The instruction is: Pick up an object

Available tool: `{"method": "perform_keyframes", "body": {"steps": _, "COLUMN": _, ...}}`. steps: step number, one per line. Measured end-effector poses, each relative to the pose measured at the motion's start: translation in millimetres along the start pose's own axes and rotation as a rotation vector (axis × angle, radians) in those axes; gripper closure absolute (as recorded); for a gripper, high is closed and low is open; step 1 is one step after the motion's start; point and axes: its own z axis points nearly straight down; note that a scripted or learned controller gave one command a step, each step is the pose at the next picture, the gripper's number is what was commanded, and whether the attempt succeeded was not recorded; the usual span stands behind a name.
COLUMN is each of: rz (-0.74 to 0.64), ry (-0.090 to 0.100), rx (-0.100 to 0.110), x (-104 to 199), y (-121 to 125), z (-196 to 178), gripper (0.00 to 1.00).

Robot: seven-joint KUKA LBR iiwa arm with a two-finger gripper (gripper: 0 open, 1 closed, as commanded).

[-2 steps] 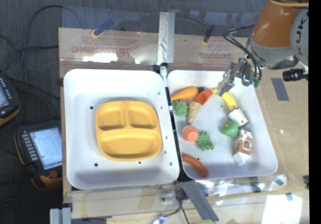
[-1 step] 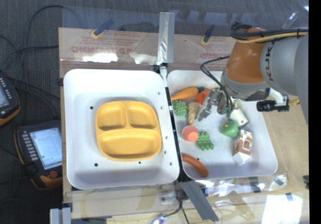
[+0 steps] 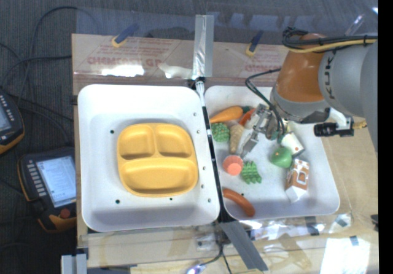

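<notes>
Hovering at the right bin's [image 3: 328, 202] 12 o'clock, the gripper [image 3: 253, 137], jaws apart and empty, must next descend onto the pink disc [image 3: 233, 165].

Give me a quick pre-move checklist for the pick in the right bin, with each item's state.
1. Tool is over the right bin: ok.
2. Nothing visibly held between the fingers: ok.
3. A target is near the tool: ok, the pale corn piece and pink round piece lie beside it.
4. Finger opening is wide enough: cannot tell.
5. Clearance around the target: not ok, the carrot and green broccoli crowd it.
6. Yellow tray in the left bin is away from the arm: ok.
</notes>
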Motion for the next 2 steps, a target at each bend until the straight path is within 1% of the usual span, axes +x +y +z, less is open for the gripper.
{"method": "perform_keyframes", "body": {"steps": 1, "rz": -0.019, "ry": 0.017, "rx": 0.011, "x": -38, "y": 28, "z": 7, "gripper": 0.00}}
{"method": "perform_keyframes", "body": {"steps": 2, "rz": -0.383, "ry": -0.009, "rx": -0.002, "x": -29, "y": -24, "z": 5, "gripper": 0.00}}
